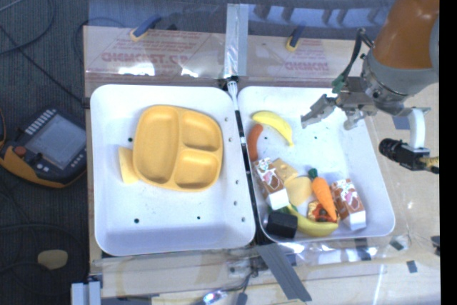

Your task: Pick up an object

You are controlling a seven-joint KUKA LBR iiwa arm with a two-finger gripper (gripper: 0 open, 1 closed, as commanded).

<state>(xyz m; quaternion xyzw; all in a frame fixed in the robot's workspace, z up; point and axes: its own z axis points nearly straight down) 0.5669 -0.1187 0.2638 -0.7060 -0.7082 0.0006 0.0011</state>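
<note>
My gripper (333, 116) hangs over the far part of the right bin (371, 168), open, with nothing between its fingers. A small yellow banana (274, 126) lies to its left, and an orange-red sausage (254, 142) rests by the bin's left wall. Nearer the front sits a pile: a carrot (323, 198), a printed carton (269, 174), a second carton (350, 203), a pale round piece (298, 189), a black block (282, 224) and a larger banana (318, 227) beneath them.
The left bin (114, 225) holds a yellow divided plate (177, 147) with a pale yellow slab (127, 165) poking out at its left. A handheld controller (44, 146) lies on the floor at the far left. A black fitting (401, 151) juts in past the right bin.
</note>
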